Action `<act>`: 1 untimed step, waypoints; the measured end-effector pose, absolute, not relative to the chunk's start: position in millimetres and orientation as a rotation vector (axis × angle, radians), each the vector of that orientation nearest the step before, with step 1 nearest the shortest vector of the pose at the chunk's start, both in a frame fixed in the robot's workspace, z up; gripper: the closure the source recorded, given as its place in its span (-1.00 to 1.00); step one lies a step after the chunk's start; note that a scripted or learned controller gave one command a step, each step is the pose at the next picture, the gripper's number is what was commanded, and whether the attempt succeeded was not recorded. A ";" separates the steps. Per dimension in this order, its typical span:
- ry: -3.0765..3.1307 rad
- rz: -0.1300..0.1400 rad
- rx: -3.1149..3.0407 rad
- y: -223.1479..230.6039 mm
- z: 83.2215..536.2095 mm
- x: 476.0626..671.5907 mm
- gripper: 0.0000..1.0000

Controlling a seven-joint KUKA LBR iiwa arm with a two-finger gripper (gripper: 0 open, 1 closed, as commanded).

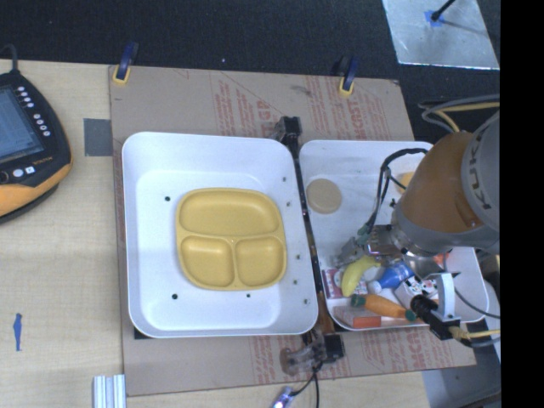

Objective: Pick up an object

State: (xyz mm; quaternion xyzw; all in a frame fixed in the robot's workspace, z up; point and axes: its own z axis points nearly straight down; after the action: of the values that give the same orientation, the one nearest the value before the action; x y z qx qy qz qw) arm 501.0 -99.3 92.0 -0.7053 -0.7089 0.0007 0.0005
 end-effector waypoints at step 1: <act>-2.232 0.005 -2.209 -100.4 102.1 501.7 1.00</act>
State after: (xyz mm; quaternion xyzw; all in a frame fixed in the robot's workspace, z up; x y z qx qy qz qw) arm 501.7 -100.4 102.1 -0.7035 -0.7107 0.0017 0.0005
